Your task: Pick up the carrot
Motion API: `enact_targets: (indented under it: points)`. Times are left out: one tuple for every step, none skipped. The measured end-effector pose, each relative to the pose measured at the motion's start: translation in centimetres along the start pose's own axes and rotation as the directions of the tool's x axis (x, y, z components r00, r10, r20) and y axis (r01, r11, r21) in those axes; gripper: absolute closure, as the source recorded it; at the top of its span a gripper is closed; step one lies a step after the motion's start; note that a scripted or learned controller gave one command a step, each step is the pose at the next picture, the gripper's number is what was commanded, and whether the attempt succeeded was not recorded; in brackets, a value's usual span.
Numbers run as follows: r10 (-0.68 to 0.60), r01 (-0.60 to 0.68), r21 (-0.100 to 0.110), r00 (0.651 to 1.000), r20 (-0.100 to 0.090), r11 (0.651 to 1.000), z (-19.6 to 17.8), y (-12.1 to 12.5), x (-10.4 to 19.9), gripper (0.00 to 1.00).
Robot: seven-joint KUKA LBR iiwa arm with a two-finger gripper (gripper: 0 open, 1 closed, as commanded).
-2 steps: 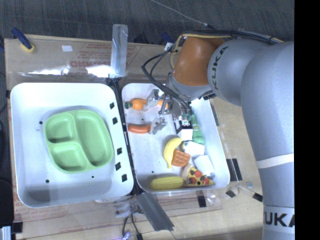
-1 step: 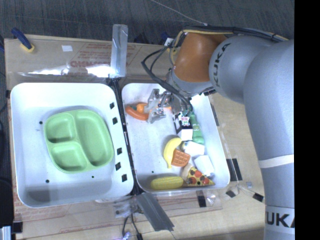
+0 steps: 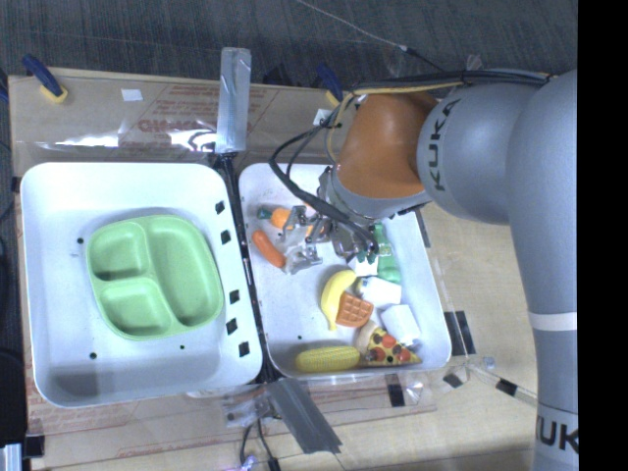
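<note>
Grey KUKA-lettered arm [image 3: 510,135], orange band [image 3: 383,150]

Even, fairly bright overhead light; soft shadows, glare on plastic sheeting [image 3: 147,130], slight blur.

This is a robotics lab, set up for testing rather than for living or cooking. A large grey industrial arm [image 3: 510,155] with an orange band and a maker's name on its casing reaches over a table [image 3: 491,263] covered in taped-down cardboard. Two shallow white bins [image 3: 39,263] sit side by side, held by black clips and metal brackets [image 3: 235,96], with blue clamps [image 3: 44,77] at the table's far edge. Loose black cables [image 3: 294,150] loop off the arm. The contents are plastic toy food [image 3: 358,312] and a green divided plate [image 3: 152,275], props rather than real groceries. Dark carpet [image 3: 147,13] lies beyond the table.
</note>
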State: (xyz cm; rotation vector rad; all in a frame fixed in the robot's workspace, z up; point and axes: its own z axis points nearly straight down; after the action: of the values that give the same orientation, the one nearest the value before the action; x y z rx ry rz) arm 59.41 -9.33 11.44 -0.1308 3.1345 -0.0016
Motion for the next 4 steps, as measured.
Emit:
enact_targets:
  points:
    - [0.123,-0.123,-0.002,0.992,0.002,0.992,-8.1,7.3,2.4,1.00]
    - [0.125,-0.125,-0.001,0.992,-0.002,0.992,-7.9,7.1,2.5,0.00]
    - [-0.054,0.054,-0.002,0.999,-0.009,0.999,-0.3,0.0,1.2,0.00]
    - [-0.068,0.068,-0.002,0.998,-0.004,0.998,2.3,-0.8,-2.3,0.00]
